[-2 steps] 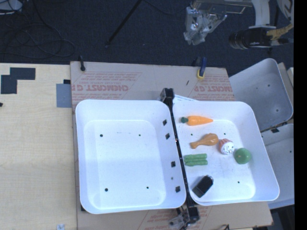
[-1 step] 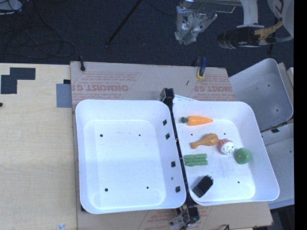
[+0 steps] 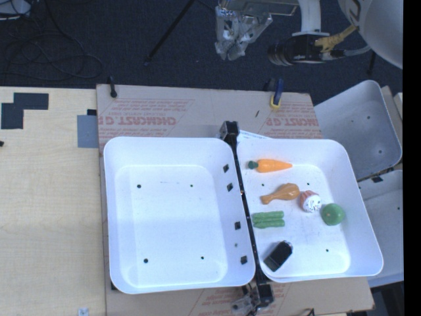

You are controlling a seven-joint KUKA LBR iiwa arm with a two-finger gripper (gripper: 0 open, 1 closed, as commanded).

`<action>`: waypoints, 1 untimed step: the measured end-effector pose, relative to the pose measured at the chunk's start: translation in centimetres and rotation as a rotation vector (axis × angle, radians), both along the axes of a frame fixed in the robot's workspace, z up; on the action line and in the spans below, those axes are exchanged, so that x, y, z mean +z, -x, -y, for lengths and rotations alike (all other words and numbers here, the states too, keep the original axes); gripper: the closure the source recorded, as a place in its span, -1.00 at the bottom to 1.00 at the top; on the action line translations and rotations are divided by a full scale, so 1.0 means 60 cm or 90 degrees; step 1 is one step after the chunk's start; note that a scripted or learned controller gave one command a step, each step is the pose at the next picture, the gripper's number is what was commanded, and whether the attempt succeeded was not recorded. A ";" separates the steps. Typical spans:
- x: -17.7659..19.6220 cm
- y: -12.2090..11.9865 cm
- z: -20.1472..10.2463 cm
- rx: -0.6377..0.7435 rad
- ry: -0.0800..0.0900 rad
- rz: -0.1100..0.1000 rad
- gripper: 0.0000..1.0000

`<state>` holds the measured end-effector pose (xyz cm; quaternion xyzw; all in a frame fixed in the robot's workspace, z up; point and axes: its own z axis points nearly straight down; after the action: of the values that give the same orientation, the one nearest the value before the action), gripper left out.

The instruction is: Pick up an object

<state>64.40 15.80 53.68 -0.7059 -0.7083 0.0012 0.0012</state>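
Place: robot lab
Evidence: cables (image 3: 39, 51) on dark far floor, clamped cardboard sheet (image 3: 164, 114), twin white bins (image 3: 118, 157), toy food (image 3: 273, 166)

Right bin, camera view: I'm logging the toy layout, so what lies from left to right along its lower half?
Green bean pods → black block → red-and-white ball → green ball.

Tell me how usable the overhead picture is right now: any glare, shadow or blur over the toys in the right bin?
Camera view: lighting is even and soft, with faint shadows inside the left bin; the right bin shows no strong glare, so the carrot, drumstick, green ball and black object read clearly. The gripper, up against the dark floor, is slightly blurred.
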 end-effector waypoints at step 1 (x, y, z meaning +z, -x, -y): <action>0.000 0.001 -0.107 0.002 0.000 0.000 1.00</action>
<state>64.36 22.24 53.65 -0.7050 -0.7092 0.0013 0.0013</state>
